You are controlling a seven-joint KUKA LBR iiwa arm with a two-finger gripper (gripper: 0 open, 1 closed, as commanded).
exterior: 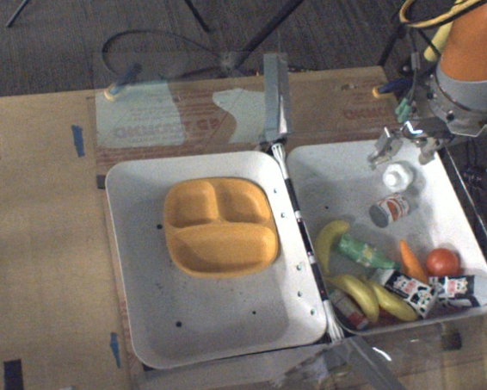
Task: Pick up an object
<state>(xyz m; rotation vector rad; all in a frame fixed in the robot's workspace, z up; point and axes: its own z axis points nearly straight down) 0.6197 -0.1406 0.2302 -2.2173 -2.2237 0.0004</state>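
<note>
Approach stage of a pick: grey arm with orange band at upper right of the frame, its end effector (404,145) poised over the upper part of the shallow white right-hand bin (332,172), metal fingers spread and pinching nothing. Candidate targets lie below it: a small white round cap (398,175) nearest, then a white-and-orange cylindrical bottle (390,211) on its side. An orange sectioned plate (220,226) occupies the left bin (140,279). Next move, by judgement: descend squarely over one item, then close.
</note>
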